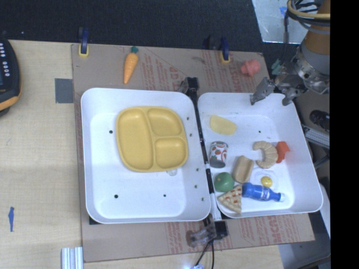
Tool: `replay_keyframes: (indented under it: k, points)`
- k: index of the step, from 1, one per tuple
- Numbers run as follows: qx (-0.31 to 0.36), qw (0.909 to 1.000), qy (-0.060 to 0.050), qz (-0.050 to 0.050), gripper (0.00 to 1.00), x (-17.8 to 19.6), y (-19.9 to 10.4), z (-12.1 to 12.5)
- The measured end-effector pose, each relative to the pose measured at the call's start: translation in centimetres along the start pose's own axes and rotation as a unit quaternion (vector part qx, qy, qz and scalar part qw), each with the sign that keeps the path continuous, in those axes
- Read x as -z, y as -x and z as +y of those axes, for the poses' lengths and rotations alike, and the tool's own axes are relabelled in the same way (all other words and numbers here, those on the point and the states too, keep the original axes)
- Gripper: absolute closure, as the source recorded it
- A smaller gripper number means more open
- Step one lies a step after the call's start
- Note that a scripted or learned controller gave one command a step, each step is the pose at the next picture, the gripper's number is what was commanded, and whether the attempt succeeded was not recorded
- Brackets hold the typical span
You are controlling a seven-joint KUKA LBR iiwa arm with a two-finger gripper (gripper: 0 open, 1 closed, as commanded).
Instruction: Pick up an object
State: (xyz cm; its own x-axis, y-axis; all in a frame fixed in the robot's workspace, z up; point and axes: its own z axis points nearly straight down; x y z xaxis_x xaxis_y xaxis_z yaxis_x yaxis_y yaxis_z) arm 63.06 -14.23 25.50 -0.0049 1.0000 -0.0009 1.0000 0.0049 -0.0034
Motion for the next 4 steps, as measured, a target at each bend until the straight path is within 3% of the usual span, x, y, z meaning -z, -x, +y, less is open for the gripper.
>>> replay_keyframes:
  k: [1,2,3,4]
  points:
    - [0.001,1.0,-0.006,0.002,0.0,-17.2,-3.5,-2.8]
    - [-0.003,1.0,-0.004,0.001,0.0,-16.4,-0.2,-12.9]
    - [0.0,1.0,0.0,0.0,1.0,-15.4,-0.3,-12.5]
    - [0.005,1.0,0.005,0.002,1.0,-5.8,-10.1,-9.5]
